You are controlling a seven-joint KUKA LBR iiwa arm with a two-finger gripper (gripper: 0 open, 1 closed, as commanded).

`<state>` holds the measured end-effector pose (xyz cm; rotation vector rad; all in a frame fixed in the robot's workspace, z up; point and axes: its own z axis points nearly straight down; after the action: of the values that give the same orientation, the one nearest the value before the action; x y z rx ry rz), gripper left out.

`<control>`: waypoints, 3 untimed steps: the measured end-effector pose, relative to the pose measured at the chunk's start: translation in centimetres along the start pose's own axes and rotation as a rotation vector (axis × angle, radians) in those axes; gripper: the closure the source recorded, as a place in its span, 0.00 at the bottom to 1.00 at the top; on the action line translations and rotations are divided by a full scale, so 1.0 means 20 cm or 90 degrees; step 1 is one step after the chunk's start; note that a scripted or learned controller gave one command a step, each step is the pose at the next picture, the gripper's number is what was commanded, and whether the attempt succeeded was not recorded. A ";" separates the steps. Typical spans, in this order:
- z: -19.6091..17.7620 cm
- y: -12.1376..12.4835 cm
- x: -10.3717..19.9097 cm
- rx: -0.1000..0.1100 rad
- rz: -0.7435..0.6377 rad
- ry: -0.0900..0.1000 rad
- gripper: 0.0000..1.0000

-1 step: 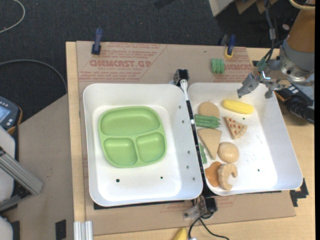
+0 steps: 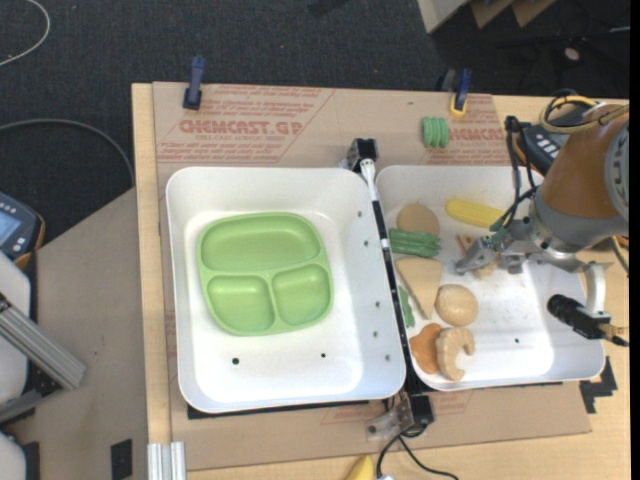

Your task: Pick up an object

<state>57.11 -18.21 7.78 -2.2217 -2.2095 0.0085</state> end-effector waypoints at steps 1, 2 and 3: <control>-1.22 -0.11 -0.16 -0.018 -0.002 -0.007 0.00; -0.26 -0.13 -0.20 0.004 -0.002 0.002 0.00; -0.02 0.00 0.14 -0.003 -0.008 0.002 0.00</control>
<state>57.13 -15.51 8.10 -2.2087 -2.2232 0.0001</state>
